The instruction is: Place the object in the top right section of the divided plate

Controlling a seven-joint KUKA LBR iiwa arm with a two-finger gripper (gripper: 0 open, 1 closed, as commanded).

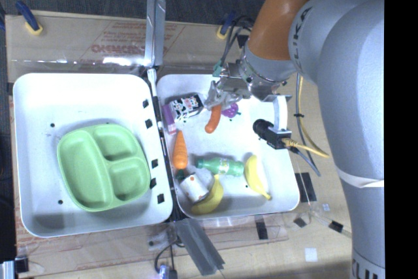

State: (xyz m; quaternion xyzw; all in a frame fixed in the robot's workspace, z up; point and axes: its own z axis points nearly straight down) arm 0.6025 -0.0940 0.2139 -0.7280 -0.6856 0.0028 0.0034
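Arm (pixel 339 75) is reaching in from the right over the right bin (pixel 281 196); gripper (pixel 219 100) is pinching a carrot (pixel 213 119) at its upper end; carrot is hanging tilted, tip pointing lower left; plate (pixel 103 166) is lying in the left bin (pixel 32 140).

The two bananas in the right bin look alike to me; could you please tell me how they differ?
The right banana lies apart from other items on bare bin floor, running roughly up-down; the lower banana curls along the bin's bottom edge, touching a white cup. The lower one looks duller. Both are yellow and curved.
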